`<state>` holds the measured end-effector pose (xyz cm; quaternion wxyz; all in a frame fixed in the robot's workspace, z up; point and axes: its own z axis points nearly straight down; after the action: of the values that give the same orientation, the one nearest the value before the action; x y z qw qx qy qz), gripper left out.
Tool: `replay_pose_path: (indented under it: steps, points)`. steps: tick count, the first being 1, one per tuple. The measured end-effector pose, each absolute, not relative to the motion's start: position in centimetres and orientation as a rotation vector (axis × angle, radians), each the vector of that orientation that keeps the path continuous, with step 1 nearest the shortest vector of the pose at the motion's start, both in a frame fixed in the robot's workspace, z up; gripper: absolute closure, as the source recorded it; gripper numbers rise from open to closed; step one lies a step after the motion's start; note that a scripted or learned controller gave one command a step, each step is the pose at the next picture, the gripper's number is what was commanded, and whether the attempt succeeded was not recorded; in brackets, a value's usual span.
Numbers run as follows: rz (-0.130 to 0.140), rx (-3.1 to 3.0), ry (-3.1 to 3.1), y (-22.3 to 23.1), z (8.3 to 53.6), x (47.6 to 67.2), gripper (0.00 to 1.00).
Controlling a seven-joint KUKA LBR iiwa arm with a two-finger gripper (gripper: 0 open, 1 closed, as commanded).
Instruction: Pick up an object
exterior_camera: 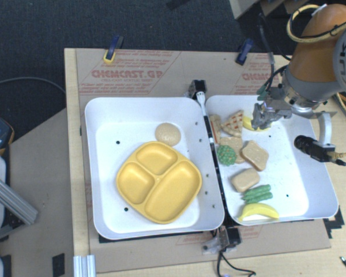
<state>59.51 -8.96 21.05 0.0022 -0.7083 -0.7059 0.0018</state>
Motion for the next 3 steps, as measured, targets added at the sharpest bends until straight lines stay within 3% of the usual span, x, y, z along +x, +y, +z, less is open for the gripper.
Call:
replay_pose_path:
  steps: [1, 2, 3]
  points:
    - [-0.004, -2.228, -2.223, -15.7, 12.9, 63.6, 1.0]
    - [-0.007, -2.232, -2.23, -22.0, 8.8, 67.0, 1.0]
    - [0.006, -2.212, -2.212, -14.3, 8.4, 54.0, 1.0]
